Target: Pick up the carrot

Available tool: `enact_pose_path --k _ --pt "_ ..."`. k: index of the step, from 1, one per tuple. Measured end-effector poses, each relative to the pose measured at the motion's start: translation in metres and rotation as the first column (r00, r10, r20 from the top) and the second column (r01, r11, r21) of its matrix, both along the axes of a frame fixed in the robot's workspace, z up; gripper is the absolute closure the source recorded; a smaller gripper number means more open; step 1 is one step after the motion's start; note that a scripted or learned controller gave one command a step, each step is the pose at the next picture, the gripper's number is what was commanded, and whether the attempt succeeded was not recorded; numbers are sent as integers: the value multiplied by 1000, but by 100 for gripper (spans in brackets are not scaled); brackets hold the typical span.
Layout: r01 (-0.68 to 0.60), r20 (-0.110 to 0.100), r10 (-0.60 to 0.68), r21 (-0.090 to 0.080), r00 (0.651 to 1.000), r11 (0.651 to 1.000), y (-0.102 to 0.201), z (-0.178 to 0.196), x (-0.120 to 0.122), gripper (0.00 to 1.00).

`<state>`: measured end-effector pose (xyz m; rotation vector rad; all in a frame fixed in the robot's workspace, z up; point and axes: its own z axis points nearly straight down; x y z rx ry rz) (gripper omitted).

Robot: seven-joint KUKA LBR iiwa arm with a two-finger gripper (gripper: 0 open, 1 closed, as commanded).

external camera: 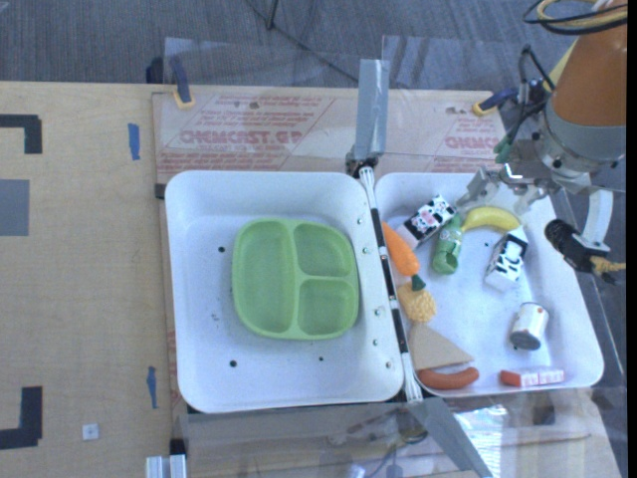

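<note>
The left bin keeps only a green plate. The arm waits above the right bin, gripper near a banana, probably before descending. The carrot lies against the left wall

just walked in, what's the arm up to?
The arm hangs over the back right corner of the right bin, near the banana. It is after the carrot, which lies untouched against that bin's left wall, next to a corn cob. Nothing is lifted yet. The left bin holds a green divided plate.
</note>
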<state>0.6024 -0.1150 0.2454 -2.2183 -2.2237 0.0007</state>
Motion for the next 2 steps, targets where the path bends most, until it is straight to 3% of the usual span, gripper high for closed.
enact_pose_path --k 1,2 --pt "-52 1 52 0 999 999 14 -79 -63 0" --pt "35 8 -35 -2 999 999 9 -148 -68 0"
